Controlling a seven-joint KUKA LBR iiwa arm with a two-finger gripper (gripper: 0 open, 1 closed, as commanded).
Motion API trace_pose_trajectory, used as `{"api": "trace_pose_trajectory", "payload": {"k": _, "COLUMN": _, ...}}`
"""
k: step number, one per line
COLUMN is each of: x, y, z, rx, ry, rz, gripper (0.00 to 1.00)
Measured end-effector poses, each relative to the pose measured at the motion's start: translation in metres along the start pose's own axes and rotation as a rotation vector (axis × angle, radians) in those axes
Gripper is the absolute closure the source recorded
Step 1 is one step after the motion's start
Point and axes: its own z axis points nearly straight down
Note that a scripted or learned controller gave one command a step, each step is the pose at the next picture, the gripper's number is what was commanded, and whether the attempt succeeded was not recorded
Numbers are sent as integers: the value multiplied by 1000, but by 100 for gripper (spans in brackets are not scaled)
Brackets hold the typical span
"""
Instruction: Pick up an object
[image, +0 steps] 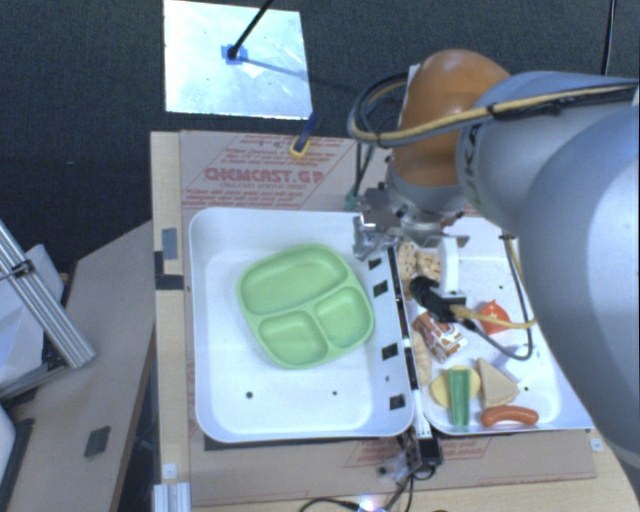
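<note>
A grey arm is reaching in from the right, its gripper (378, 238) hanging over the wall (397, 300) between two white bins; whether it is spread or pinched, I cannot tell; a green divided plate (305, 305) is lying in the left bin, small toy foods (470, 385) crowding the right; likely risk: descending here, it is striking the wall, grasping nothing.

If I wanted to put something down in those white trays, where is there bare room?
The left bin has bare floor in front of the green divided plate and down its left side. The right bin is crowded: the arm's tool hangs over its far end, and a sausage, a green stick and other toy food fill the near end.
</note>
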Motion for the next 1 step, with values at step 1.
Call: {"api": "trace_pose_trajectory", "payload": {"k": 1, "x": 5, "y": 15, "z": -13, "rx": -1, "ry": 0, "rz": 3, "gripper": 100}}
